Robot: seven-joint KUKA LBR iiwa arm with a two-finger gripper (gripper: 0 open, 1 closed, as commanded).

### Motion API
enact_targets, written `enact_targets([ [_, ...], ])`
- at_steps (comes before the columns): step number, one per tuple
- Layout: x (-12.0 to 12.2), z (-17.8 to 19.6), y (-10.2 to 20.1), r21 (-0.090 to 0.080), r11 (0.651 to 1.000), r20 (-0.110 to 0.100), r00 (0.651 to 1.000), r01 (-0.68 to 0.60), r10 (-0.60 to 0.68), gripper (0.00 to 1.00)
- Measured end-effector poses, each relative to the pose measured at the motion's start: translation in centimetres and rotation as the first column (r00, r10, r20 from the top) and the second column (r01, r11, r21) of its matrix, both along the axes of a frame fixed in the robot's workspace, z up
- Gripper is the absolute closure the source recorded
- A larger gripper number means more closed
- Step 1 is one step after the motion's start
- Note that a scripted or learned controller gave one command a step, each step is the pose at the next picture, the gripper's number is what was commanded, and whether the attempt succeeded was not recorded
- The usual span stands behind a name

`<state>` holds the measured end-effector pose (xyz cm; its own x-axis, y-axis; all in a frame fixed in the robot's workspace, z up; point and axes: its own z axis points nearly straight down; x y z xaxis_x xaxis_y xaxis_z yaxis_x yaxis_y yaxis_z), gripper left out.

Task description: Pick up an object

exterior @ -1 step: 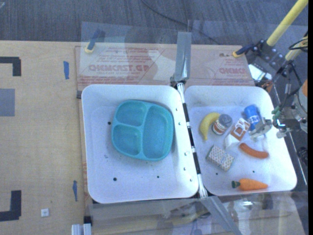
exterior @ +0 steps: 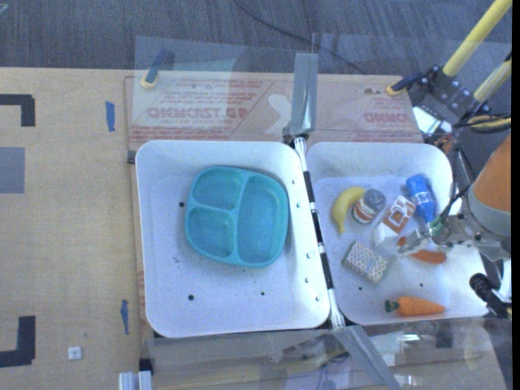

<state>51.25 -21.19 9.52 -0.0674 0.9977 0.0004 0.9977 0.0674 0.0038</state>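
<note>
I read the bench left to right. Left bin (exterior: 162, 299): one teal plate (exterior: 237, 216) with three compartments, lying flat near the bin's middle, slightly toward the far side; a few dark specks on the white floor around it. Right bin (exterior: 357, 299): the candidates for the pick are all here. Banana (exterior: 346, 205) nearest the divider, curved, lying flat. Just right of it a small can (exterior: 370, 205) with a grey top, touching or nearly touching the banana. Below these a speckled block (exterior: 366, 262), tilted, apart from the banana. Right of the can a red-and-white box (exterior: 400, 214), and beside that a blue bottle (exterior: 421, 197) toward the far right of the bin. Carrot (exterior: 416, 305) lies alone near the front wall, green end pointing left. A second orange item (exterior: 429, 257) sits just under the gripper (exterior: 426, 238). The arm (exterior: 491, 189) enters from the right edge, gripper low over the bin between box and orange item. I cannot tell how far its fingers are parted, nor whether anything is between them
</note>
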Motion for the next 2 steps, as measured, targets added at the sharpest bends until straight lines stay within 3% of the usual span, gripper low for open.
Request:
enact_targets([
  [1,-0.1,1.0,-0.3,-0.001,1.000,0.002,1.000,0.007,-0.007,1.00],
  [2,0.0,8.7,6.4,-0.001,1.000,-0.003,1.000,0.028,-0.028,1.00],
])
